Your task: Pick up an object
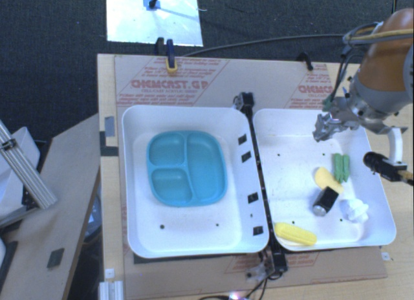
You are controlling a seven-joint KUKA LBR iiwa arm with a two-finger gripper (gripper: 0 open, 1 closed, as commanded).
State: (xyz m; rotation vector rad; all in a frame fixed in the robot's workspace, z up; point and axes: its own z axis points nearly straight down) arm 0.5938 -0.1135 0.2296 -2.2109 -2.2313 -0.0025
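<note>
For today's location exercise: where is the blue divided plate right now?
The blue divided plate lies flat in the middle of the left bin, across the central divider from the right bin that holds the small objects.

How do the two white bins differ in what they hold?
The left bin holds one big thing, a blue divided plate lying flat near its middle. The right bin holds several small things toward its near right: a green piece, two yellow pieces, a black cylinder and a white lump. The arm's tool hangs over the right bin, not the left. Both bins are shallow, white and similar in size.
</note>
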